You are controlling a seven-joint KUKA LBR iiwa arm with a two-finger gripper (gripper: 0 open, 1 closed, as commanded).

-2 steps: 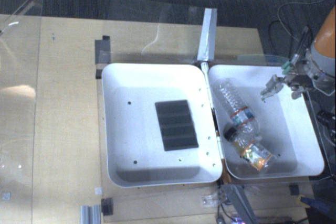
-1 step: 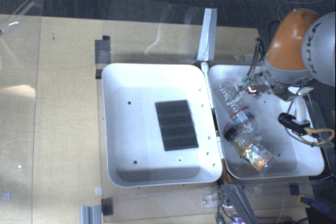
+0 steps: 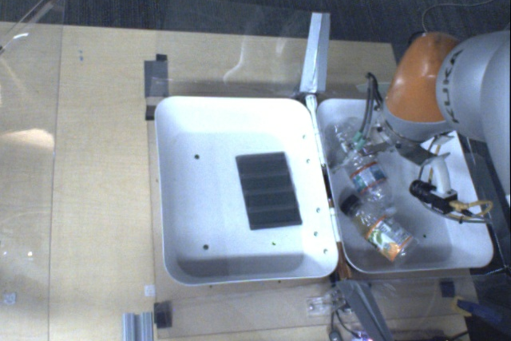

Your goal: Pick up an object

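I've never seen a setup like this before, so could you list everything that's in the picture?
Bench: one, pale wood, under everything.
Left bin: one, white, middle of the bench.
Right bin: one, white, touching the left bin's side.
Ribbed pad: one, dark grey, flat in the middle of the left bin.
Plastic bottles: at least two, clear with coloured labels, piled in the right bin; exact count hard to tell.
Metal post: one, grey, behind the gap between the bins.
Arm: one, grey with an orange band, reaching over the right bin.
Hand: one, dark, just above the bottles.
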